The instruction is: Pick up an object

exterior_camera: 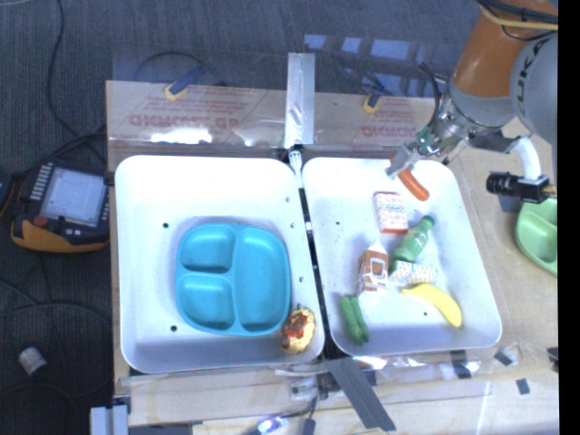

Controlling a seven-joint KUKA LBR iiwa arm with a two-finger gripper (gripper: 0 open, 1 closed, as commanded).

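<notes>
My gripper (410,163) hangs over the far edge of the right bin (471,270). Just below its tip lies a small orange sausage-shaped thing (414,186), touching or nearly touching it; whether it is gripped I cannot tell. Further into that bin are a red-and-white box (391,212), a green bottle (415,238), a small brown-and-white carton (372,268), a yellow banana (435,302) and a green vegetable (353,318). The left bin (145,243) holds a blue divided plate (234,277) and a red-yellow fruit (298,329) at its front right corner.
A pale green object (541,229) sits on the bench right of the right bin. A control pendant (59,207) lies on the floor to the left. A taped cardboard sheet (208,120) lies behind both bins.
</notes>
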